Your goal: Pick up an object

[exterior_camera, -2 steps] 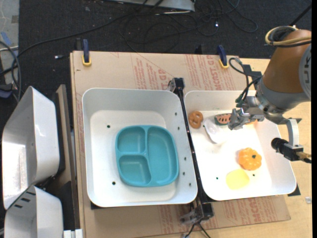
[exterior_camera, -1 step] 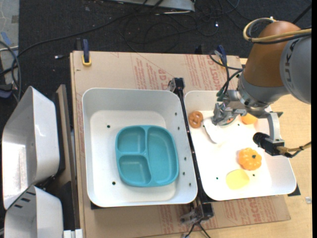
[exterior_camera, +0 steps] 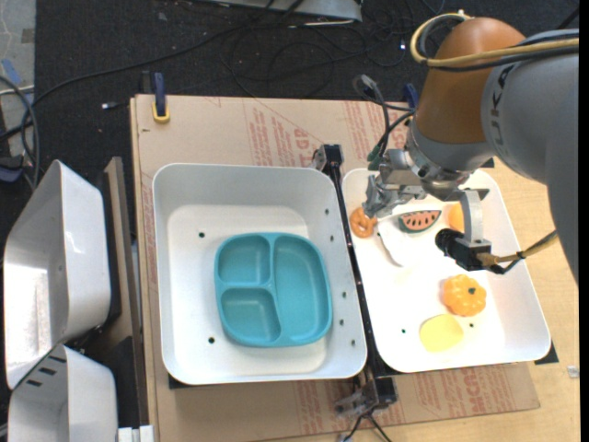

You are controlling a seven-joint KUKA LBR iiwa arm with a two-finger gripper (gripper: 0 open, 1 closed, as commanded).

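Tool [exterior_camera: 379, 194] of the grey arm [exterior_camera: 515, 72], hanging over the upper left corner of the right bin [exterior_camera: 515, 339]; whether its fingers are parted or closed cannot be told. Just below the tool, at the bin's left wall, lies a small orange piece [exterior_camera: 363, 225]. Just to the tool's right lies a watermelon slice [exterior_camera: 419, 219], with an orange-yellow piece [exterior_camera: 455, 216] beyond it, partly hidden by the wrist hardware. Farther down and to the right sits an orange pumpkin-like toy [exterior_camera: 463, 295], and below that a yellow lemon-like toy [exterior_camera: 441, 332]. Left of the tool, across the divider, the left bin [exterior_camera: 184, 201] holds a teal three-compartment plate [exterior_camera: 272, 289]. Both bins rest on the cardboard-covered desk [exterior_camera: 239, 127].
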